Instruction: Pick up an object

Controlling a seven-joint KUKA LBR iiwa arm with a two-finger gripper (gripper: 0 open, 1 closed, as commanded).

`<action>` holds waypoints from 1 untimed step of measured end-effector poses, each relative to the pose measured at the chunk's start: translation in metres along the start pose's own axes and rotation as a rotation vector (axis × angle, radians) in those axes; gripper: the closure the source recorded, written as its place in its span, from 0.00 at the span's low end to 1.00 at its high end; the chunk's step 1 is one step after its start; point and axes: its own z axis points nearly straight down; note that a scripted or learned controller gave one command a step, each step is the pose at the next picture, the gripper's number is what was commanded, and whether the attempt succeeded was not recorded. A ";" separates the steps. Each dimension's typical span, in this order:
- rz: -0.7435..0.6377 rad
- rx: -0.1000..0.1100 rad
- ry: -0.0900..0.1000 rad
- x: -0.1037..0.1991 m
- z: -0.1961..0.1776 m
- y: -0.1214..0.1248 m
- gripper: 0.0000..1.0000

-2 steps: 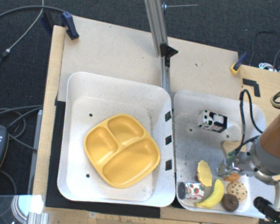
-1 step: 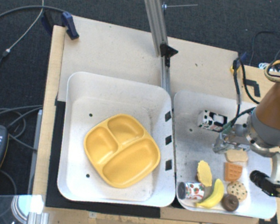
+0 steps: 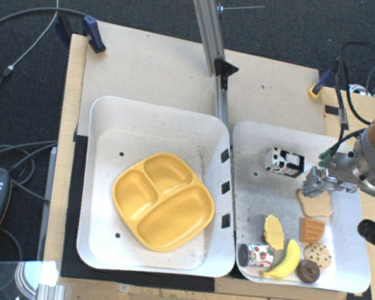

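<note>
My gripper [image 3: 317, 183] hangs low in the right bin [image 3: 245, 192], at its right side, directly above the upper edge of a tan toast slice [image 3: 314, 203]. A black-and-white milk carton [image 3: 285, 162] lies just left of the gripper. Below the toast sit an orange waffle [image 3: 312, 229], a chocolate-chip cookie [image 3: 318, 255] and a dark donut [image 3: 307, 272]. A banana [image 3: 286, 261], a small can [image 3: 256, 255] on its side and a pale yellow piece [image 3: 274, 231] lie near the bin's front edge.
The left bin [image 3: 98, 166] holds a yellow divided plate [image 3: 162, 201]. A metal pole [image 3: 215, 35] slants down from the top to the seam between the bins. Blue clamps [image 3: 93, 32] sit at the bench's back corners.
</note>
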 end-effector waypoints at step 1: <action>0.002 0.016 0.004 0.018 0.044 -0.015 1.00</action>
